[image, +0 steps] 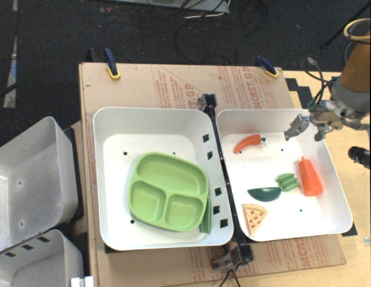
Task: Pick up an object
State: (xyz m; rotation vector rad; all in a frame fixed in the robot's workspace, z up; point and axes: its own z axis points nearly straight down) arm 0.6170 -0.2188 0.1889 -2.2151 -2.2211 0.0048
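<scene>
Gripper (309,127) open and holding nothing, above the right bin's (335,220) far right corner; orange bottle (309,176) lies inside that bin by its right wall, near the gripper.

Bench (149,82): we see brown cardboard, with two clamps at twelve o'clock.
Left bin (108,160): it sits at nine o'clock on the bench.
Right bin (335,184): it sits at three o'clock, touching the left bin.
</scene>
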